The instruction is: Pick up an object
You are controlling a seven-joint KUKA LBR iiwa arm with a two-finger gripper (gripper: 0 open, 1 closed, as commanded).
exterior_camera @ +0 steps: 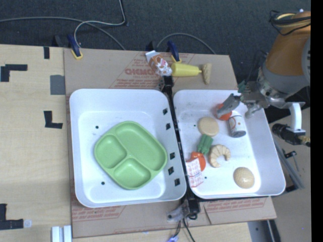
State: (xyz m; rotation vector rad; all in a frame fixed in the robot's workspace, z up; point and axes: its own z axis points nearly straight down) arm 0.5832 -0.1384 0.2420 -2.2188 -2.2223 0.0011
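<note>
My gripper (pixel 239 108) hangs over the upper right part of the right bin (pixel 262 150), fingers spread open with nothing between them. Just below it lies a small grey can (pixel 235 126) with a red end, on its side. A round tan bun (pixel 208 126) sits to the can's left. Under the bun are a green toy piece (pixel 204 144), a curled pale croissant shape (pixel 219 155) and a red and white packet (pixel 195 167). Another tan round piece (pixel 244 177) rests near the bin's front right corner.
The left bin (pixel 86 115) holds a green divided plate (pixel 130 154). Behind the bins, on the cardboard, lie a yellow toy (pixel 185 70) and a small wrapped item (pixel 158 62). Blue clamps and cables run along the back edge.
</note>
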